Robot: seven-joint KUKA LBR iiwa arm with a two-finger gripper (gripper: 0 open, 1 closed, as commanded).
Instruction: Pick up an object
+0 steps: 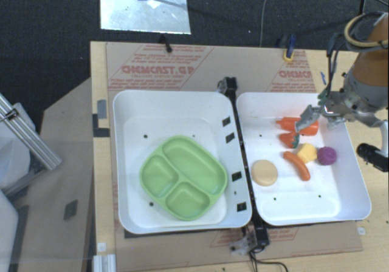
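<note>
green plate (183, 177); white bins (134, 113); purple ball (327, 155); beige disc (265, 172); orange sausage (297, 166).

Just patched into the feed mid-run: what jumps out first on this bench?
The green divided plate fills much of the left bin. In the right bin, bright toy food clusters together: orange pieces, a yellow piece, a purple ball and a tan disc. The tool sits over the orange pieces, reaching in from the right.
</note>
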